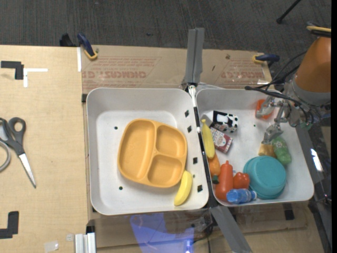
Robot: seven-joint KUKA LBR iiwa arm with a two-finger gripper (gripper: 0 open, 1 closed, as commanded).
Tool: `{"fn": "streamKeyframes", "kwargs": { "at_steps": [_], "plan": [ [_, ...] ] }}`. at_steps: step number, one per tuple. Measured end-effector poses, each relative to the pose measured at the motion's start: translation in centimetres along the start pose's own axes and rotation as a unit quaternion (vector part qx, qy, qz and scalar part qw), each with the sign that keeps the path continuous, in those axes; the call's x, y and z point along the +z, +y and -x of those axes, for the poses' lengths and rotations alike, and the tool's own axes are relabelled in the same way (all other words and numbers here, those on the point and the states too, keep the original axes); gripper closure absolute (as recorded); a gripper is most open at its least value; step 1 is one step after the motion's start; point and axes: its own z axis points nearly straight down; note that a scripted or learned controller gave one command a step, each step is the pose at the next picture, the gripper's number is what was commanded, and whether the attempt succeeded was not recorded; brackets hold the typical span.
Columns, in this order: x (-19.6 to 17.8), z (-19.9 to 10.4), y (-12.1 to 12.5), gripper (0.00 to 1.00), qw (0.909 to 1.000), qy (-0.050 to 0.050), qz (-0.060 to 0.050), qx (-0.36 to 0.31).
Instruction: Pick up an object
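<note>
arm from the right, end effector low over right bin, grip state unclear

Shallow white plastic bins. Orange-yellow three-compartment plastic plate. Two yellow toy bananas. Black-and-white patched toy cow. Teal round plastic bowl. Orange-red toy bottle. Blue clear small bottle. Green toy piece. Grey-handled metal scissors. Grey arm with orange band.

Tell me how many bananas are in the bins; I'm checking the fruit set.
2. One banana lies in the left bin beside the orange plate; the other banana lies along the right bin's left wall. More may be hidden under the clutter.
</note>
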Motion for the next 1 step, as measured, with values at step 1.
{"fn": "streamKeyframes", "kwargs": {
  "at_steps": [1],
  "plan": [
    [0.65, 2.40, 0.28, 0.00, 0.9967, 0.011, 0.002, 0.080]
  ]
}}
